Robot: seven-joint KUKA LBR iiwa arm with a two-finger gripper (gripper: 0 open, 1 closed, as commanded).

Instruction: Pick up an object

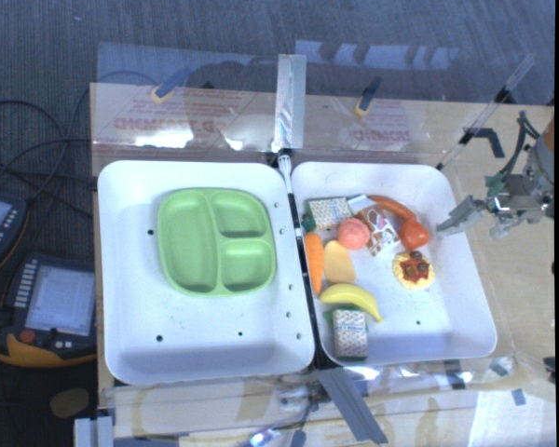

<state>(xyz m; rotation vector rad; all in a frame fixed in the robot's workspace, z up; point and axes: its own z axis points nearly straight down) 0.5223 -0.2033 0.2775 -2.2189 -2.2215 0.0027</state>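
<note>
The right bin (456,329) holds a heap of toy food. In it lie an orange carrot (314,261), a yellow banana (351,297), a pink ball (353,234), a pale yellow piece (338,262) and a long red pepper (391,206). There are also a red tomato (415,235), a small round tart (413,269), a wrapped snack (380,231), a patterned box (328,212) and a greenish carton (349,331). My gripper (460,216) hangs over the bin's right rim, just right of the tomato, with nothing seen in it.
The left bin (130,324) holds a green three-compartment tray (216,240). A metal divider post (289,101) rises behind the seam between the bins. Cables and a handheld pendant (51,305) lie on the floor to the left.
</note>
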